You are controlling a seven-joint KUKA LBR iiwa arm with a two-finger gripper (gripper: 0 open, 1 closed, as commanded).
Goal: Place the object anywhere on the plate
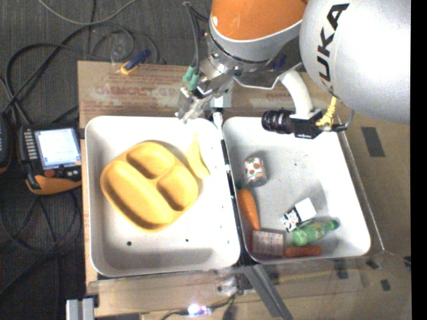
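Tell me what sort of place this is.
Likely a robotics lab test cell: a KUKA arm reaches over two white bins, cables trail across the floor, and a handheld control pendant lies beside the bench.

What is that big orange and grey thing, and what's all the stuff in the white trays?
That big thing is a robot arm. It comes in from the right, and the camera looks down on it from above the bench. At its tip, by the top edge of the left bin, is its gripper, the part it picks things up with; I can't tell if it holds anything.

Below it sit two shallow white trays, called bins. The left bin holds a yellow plate with three sections, and a pale yellow piece leans beside the plate's right edge.

The right bin holds small things: a can with red spots, a carrot, a green bottle, a black and white box and a brown packet.
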